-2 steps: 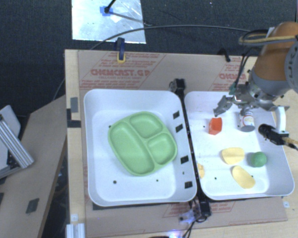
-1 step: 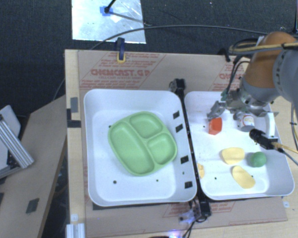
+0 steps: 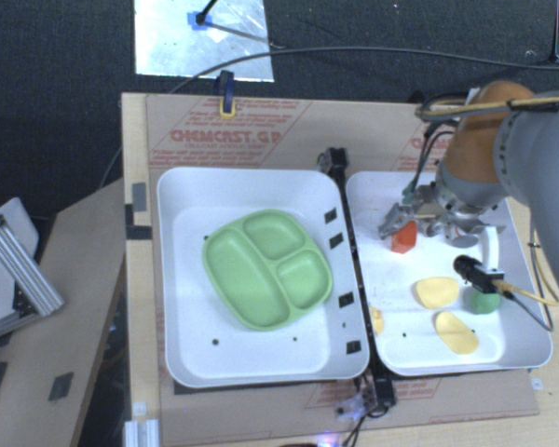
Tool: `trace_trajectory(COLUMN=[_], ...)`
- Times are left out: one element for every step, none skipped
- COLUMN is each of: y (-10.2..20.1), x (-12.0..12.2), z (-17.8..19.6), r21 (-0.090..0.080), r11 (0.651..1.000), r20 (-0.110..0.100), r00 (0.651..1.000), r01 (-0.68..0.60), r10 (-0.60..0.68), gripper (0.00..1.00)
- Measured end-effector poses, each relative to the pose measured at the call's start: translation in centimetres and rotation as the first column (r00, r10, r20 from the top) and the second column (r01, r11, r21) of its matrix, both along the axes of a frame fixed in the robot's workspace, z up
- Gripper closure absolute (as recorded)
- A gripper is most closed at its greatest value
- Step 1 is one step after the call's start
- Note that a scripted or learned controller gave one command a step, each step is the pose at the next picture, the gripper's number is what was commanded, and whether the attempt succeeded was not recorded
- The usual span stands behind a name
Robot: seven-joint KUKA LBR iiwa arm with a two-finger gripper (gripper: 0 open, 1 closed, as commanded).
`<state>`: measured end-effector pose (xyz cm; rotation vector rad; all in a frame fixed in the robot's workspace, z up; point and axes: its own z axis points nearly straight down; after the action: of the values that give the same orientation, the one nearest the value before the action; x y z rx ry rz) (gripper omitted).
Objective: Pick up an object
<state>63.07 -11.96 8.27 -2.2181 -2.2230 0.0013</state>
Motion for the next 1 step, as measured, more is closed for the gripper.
trace_trajectory(y=[-0.03], x=[0.18], z=[1.39], r21=[-0.001], r11=[1.0], r20=[0.006], r00=[1.0], r01=[0.0], r10=[0.0], gripper=[1.0])
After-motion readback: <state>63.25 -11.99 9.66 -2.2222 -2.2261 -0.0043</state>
